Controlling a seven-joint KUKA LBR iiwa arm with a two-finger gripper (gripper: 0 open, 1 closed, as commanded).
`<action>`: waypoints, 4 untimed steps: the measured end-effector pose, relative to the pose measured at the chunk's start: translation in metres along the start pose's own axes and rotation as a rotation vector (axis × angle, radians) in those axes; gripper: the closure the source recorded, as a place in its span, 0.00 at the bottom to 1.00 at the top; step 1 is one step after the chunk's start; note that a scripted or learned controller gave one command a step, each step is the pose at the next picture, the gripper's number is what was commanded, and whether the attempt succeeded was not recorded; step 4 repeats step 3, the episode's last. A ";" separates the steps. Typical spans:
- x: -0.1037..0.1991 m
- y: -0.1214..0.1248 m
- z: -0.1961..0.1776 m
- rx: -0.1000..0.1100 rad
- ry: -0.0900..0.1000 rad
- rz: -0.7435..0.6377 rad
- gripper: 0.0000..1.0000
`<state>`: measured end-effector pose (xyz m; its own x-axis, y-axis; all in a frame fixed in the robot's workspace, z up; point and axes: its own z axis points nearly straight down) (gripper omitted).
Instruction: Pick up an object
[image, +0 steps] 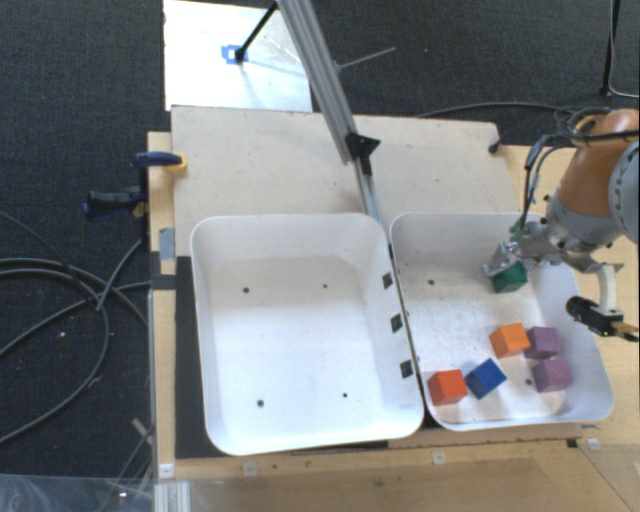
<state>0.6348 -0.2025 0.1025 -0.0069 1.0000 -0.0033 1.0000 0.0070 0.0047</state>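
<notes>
So the bench (300, 160) has the two white bins on it. The left bin (215, 245) has nothing I can make out in it. The right bin (450, 235) is where everything's happening. The arm (592, 190) comes in from the right, orange band up top, and hangs over the far right part of that bin.

The gripper (505, 265) is down low at a green block (511, 277), which sits by itself toward the far right side of the bin. The block looks like it's right at the fingertips, maybe partly under them. Honestly can't tell if the claw is open, closed or actually pinching it; the wrist blocks the view from this angle.

The rest of the blocks are bunched near the front: an orange block (510, 339), two purple ones (543, 341) (551, 374), a blue block (485, 378), and a red-orange block (447, 386). All well apart from the green one.

What could go wrong, my guess: the green block looks a bit off-centre from the fingers, so closing could clip a corner and squirt it sideways toward the bin wall, or it gets a weak edge grip and drops on the lift. The cluster isn't in the way, at least.
</notes>
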 end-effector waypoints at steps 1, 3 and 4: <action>0.113 -0.035 0.009 -0.001 0.003 -0.004 1.00; 0.255 -0.113 -0.088 0.009 0.007 -0.004 1.00; 0.255 -0.113 -0.088 0.009 0.007 -0.004 1.00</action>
